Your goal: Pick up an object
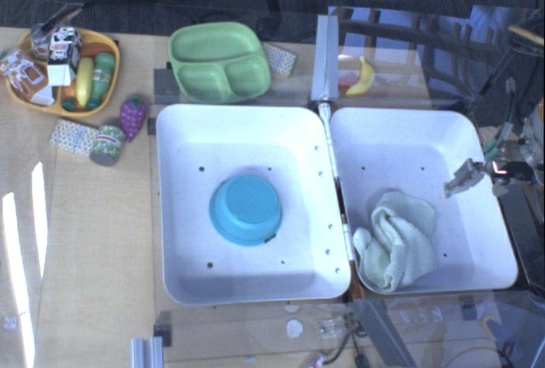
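Here the gripper (pixel 467 174) hovers over the right bin (pixel 426 136) (finger spread unreadable), apart from the crumpled cloth (pixel 396 238); a blue bowl (pixel 246 209) sits in the left bin (pixel 192 145).

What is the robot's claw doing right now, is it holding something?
Gripper: above the right white bin, holding nothing; open or shut cannot be told. The crumpled pale green cloth lies apart from it.

A green divided tray (pixel 218 61) and a yellow bowl (pixel 25 99) of toy food sit behind the bins, a banana (pixel 364 77) nearby.
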Controlling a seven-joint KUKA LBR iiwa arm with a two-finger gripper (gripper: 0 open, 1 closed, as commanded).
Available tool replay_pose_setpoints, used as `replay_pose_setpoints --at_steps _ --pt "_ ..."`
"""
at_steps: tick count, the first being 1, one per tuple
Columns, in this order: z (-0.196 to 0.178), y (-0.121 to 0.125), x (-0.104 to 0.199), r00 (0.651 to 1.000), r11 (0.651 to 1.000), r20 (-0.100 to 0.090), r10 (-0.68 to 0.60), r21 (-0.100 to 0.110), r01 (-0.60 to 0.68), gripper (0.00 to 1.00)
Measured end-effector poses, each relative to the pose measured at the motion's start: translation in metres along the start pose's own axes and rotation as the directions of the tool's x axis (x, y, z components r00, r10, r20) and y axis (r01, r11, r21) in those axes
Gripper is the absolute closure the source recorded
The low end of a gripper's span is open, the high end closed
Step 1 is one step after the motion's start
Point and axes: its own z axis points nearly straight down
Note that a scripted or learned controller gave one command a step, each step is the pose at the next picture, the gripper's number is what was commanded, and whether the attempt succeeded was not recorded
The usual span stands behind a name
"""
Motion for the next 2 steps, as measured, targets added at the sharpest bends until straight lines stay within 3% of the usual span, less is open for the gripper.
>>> replay_pose_setpoints --at_steps 1,2 --pt "0.165 0.055 -0.008 0.968 0.968 0.004 -0.250 -0.007 0.250 0.00" --pt "0.154 0.057 -0.007 0.968 0.968 0.006 -0.252 -0.012 0.252 1.00"
